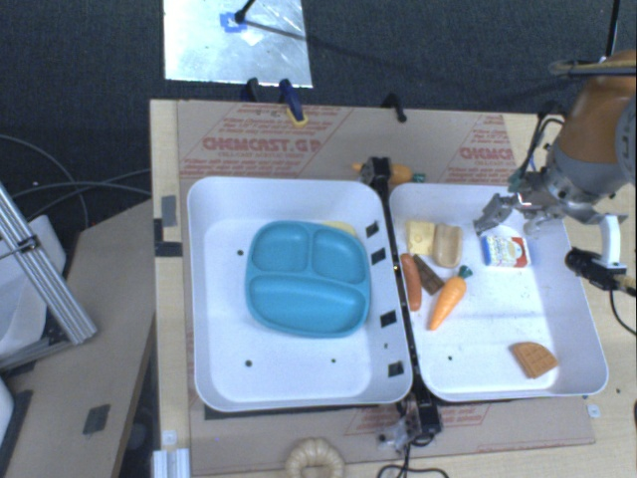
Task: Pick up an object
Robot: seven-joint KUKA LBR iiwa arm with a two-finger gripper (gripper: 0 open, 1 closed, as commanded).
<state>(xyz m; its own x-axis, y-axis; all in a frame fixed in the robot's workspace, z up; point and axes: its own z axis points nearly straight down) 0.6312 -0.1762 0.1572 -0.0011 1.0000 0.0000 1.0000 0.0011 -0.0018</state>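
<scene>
My gripper (516,217) hangs over the back of the right bin (587,361), open, with nothing between its fingers. Just in front of it lies a small white packet with blue and red print (506,250). Left of the packet rest a pale yellow piece (421,235) and a tan piece (448,245). A brown item (429,275) lies between two orange carrots (411,282) (447,302). A tan cracker (533,358) sits near the front right corner.
The left bin (214,366) holds a blue divided plate (307,277). A black divider (396,297) joins the two bins. A yellow object (399,174) lies behind the bins on the cardboard (328,137). A metal sheet (236,26) lies further back.
</scene>
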